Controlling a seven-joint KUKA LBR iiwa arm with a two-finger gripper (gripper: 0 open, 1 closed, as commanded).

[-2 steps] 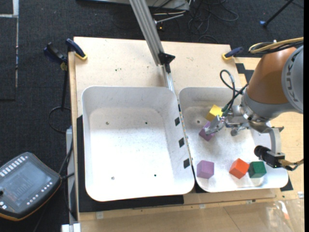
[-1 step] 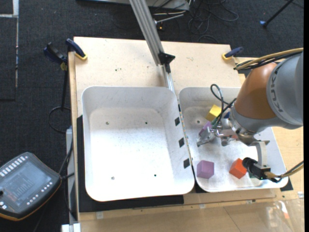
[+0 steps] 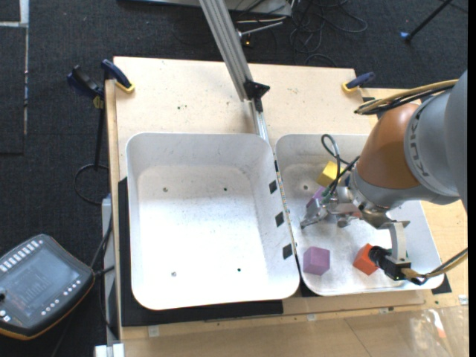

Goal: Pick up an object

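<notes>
The gripper [image 3: 316, 213] hangs low in the right bin [image 3: 297, 151], its grip unclear; purple cube [image 3: 317, 260] just below, yellow block [image 3: 328, 173] above.

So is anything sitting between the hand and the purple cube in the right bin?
Nothing visible does. The purple cube lies apart on bare bin floor just below the hand; the orange block sits off to its right.

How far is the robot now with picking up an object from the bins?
Done: the arm has reached into the right bin, and the gripper sits low over its floor. In hand: nothing that I can see. Left: the purple cube, orange block and yellow block all lie in that bin, none lifted.
</notes>
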